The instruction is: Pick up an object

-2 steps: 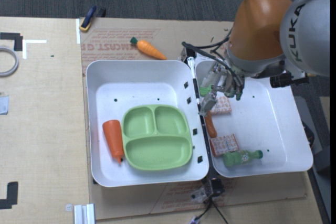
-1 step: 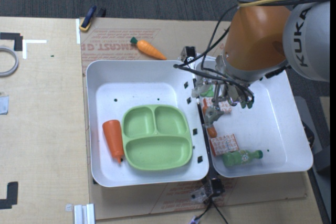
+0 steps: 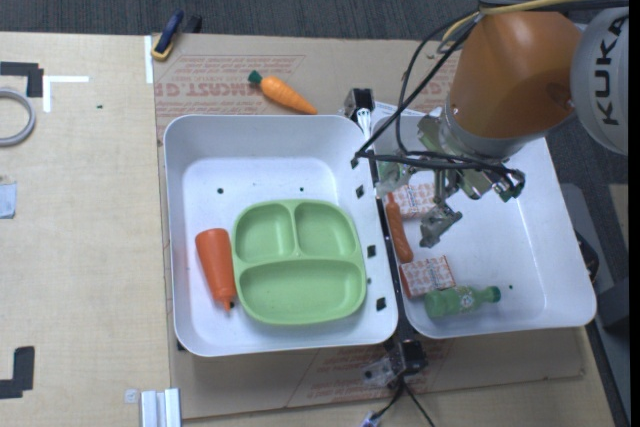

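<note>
**Arm hangs over right bin, nothing in its grip**

The grey arm reaches over the right bin. In the left bin lies a green divided plate, an orange carrot-like toy beside it. The gripper hangs with fingers slightly parted, holding nothing. Below it lie a green bottle on its side, a red-printed packet and a thin orange stick. A second carrot rests outside the bins.

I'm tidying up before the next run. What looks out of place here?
One carrot lies on the cardboard behind the left bin, outside both bins. The other items sit inside the bins.
</note>
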Controlling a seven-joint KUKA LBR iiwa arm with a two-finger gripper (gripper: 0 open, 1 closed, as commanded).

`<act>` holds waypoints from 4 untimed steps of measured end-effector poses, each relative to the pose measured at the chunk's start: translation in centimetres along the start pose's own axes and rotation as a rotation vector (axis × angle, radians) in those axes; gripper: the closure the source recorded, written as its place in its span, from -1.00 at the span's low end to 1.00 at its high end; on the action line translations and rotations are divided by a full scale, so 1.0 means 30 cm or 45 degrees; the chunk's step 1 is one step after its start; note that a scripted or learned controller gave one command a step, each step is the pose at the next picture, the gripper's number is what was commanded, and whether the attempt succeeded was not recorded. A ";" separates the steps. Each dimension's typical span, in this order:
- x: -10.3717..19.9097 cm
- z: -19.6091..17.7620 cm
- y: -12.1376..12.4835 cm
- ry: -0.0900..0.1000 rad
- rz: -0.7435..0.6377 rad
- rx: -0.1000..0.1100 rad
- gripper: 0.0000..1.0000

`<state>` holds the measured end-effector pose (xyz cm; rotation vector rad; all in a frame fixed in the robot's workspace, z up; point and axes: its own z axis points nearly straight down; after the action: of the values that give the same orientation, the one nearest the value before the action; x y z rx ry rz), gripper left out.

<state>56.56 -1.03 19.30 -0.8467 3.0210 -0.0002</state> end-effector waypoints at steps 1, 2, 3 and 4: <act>0.049 0.000 -0.074 -0.001 -0.147 0.000 -1.00; 0.186 0.229 -0.232 0.002 -0.368 -0.002 -1.00; 0.116 0.334 -0.267 -0.001 -0.396 -0.001 -1.00; 0.112 0.301 -0.267 -0.005 -0.389 0.000 1.00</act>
<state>57.89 -9.61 10.28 -1.2947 2.8535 0.0009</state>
